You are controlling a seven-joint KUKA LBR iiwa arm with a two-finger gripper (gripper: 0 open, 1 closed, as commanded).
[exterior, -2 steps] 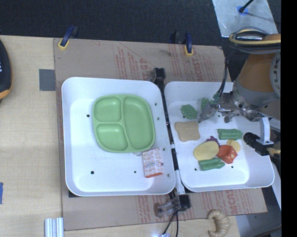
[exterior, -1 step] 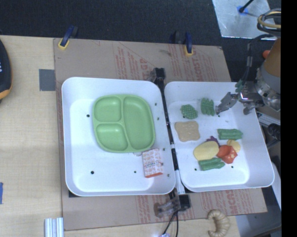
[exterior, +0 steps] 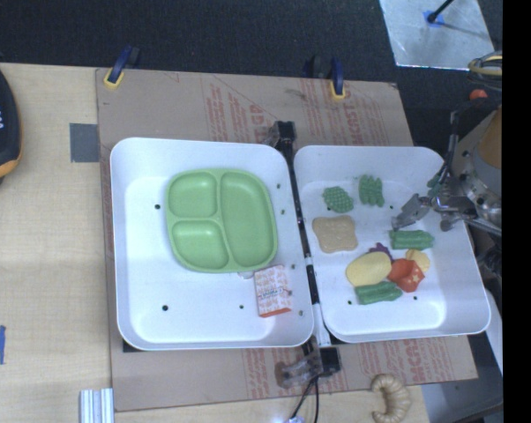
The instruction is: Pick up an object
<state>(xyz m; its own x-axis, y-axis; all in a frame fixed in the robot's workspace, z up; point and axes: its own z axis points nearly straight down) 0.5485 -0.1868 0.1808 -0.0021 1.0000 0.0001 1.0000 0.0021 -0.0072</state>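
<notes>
The right bin (exterior: pixel 459 320) holds several toy foods: two dark green pieces (exterior: pixel 338 199) (exterior: pixel 370 189) near the back, a tan bread slice (exterior: pixel 335 233), a green pepper-like piece (exterior: pixel 412 239), a yellow piece (exterior: pixel 369 268), a red piece (exterior: pixel 407 274) and a long green piece (exterior: pixel 377 293). My gripper (exterior: pixel 430 215) hangs over the bin's right side, just above and behind the green pepper-like piece. It is open, with nothing between its fingers.
The left bin (exterior: pixel 142 315) holds a light green divided plate (exterior: pixel 221 218) and a small red-and-white packet (exterior: pixel 272 290). Blue and yellow clamps (exterior: pixel 337 79) sit on the back edge of the board. A tan curled object (exterior: pixel 391 397) lies in front of the bins.
</notes>
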